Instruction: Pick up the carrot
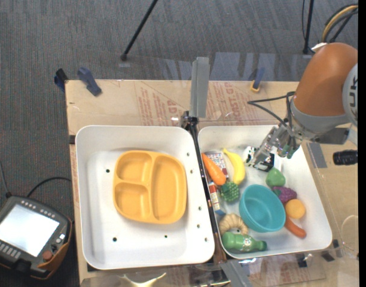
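The carrot (214, 169) is an orange toy lying at a slant in the right bin (317, 187), close to its left wall and beside a yellow banana (235, 164). My gripper (261, 158) hangs over the upper middle of the right bin, to the right of the banana and well apart from the carrot. It is open with nothing between its fingers. The grey arm with its orange band (326, 82) reaches in from the upper right.
The right bin also holds a teal bowl (262, 208), a green bottle (243, 242), a pretzel (232, 222), a green pear (275, 177), a purple grape bunch (284, 194), an orange (295, 208) and an orange sausage-like piece (295, 228). A yellow divided plate (150, 186) lies in the left bin (93, 220).
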`<action>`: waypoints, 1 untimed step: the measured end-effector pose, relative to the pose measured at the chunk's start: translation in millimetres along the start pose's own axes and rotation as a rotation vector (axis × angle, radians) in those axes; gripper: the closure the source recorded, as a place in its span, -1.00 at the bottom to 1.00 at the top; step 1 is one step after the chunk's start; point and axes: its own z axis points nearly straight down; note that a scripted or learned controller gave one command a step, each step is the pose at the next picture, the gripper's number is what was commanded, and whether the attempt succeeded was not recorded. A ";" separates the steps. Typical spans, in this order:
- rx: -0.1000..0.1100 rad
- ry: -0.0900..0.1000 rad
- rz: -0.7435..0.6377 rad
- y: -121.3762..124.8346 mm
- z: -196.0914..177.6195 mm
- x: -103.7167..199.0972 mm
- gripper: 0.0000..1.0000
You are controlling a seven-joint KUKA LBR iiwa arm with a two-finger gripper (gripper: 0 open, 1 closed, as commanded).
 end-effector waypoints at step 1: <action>0.002 0.002 -0.033 -97.1 -60.8 26.6 1.00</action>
